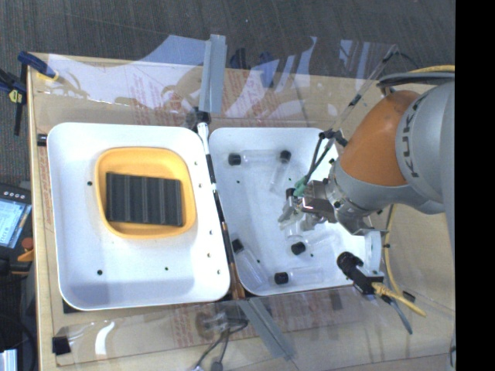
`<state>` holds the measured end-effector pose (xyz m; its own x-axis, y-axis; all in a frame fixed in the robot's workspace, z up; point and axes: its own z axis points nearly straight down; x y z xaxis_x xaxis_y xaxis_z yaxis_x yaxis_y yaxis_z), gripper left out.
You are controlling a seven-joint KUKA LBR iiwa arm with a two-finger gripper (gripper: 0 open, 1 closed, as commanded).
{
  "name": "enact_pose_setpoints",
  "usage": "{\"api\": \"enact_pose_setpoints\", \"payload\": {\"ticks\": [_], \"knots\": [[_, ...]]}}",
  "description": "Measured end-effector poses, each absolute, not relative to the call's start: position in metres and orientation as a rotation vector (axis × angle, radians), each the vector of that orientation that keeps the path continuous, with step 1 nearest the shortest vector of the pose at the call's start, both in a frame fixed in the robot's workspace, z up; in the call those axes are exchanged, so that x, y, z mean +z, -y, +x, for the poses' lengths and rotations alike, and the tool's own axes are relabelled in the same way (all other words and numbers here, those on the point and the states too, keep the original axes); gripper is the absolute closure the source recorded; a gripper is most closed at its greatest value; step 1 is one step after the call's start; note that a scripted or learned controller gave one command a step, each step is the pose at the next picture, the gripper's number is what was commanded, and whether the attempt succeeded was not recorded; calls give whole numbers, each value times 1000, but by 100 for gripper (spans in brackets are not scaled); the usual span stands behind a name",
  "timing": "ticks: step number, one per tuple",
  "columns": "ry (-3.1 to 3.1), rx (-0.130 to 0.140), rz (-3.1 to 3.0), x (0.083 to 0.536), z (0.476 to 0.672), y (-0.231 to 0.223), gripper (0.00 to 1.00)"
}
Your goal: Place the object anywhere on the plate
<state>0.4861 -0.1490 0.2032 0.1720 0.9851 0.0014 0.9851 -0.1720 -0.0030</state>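
Over the right bin point(255, 207), the arm point(402, 157) (wrist bent) lowers its gripper point(300, 209).

Wood bench point(116, 338) w/ clear sheeting, dark grey carpet floor point(116, 10) behind.

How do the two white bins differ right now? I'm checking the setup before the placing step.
The left bin holds a yellow plate with a dark ribbed block on it; the right bin holds small clear tubes with black caps. The gripper is over the right bin, not the left. Both are shallow, white, rounded-cornered.
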Motion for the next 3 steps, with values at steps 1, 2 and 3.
{"api": "enact_pose_setpoints", "payload": {"ticks": [1,2,3], "knots": [[2272,3,-2165,236,541,113,100],[2456,1,-1956,217,594,47,100],[2455,1,-1957,217,594,47,0]]}}
